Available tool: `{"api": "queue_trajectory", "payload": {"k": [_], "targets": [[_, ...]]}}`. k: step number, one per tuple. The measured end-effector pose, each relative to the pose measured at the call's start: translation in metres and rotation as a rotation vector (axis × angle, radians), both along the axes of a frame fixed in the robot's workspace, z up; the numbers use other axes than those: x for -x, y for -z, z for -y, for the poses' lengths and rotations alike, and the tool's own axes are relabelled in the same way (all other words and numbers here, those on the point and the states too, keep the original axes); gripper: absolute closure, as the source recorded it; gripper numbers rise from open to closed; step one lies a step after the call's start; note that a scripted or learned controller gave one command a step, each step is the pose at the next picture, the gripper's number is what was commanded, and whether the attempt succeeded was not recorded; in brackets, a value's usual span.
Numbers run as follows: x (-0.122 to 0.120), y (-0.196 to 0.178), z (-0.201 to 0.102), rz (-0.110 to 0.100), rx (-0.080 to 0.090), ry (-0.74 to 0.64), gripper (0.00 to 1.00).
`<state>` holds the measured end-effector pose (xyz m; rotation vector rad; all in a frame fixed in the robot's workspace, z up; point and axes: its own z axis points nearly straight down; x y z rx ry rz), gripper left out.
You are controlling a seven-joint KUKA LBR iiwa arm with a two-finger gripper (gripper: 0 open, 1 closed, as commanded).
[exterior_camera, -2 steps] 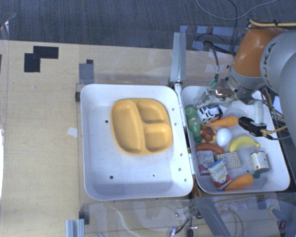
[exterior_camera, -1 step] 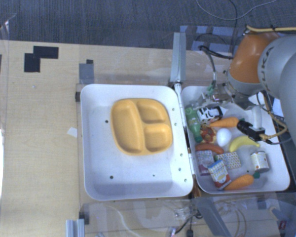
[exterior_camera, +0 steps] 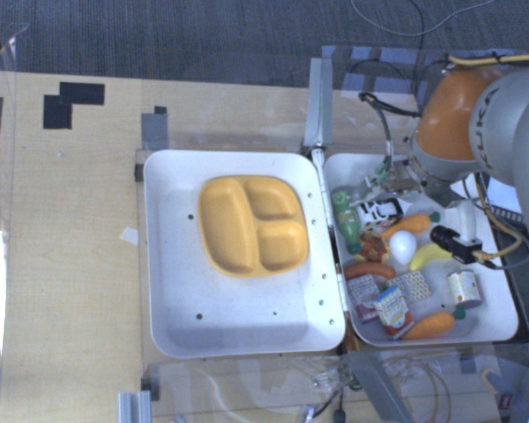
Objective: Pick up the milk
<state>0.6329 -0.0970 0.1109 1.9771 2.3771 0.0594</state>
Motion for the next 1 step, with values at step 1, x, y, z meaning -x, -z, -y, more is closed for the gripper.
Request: {"api": "queue_trajectory", "payload": {"k": [1], "targets": [[0.0198, 0.0001, -0.0060, 0.001, 0.006, -0.075, 0.00]]}}
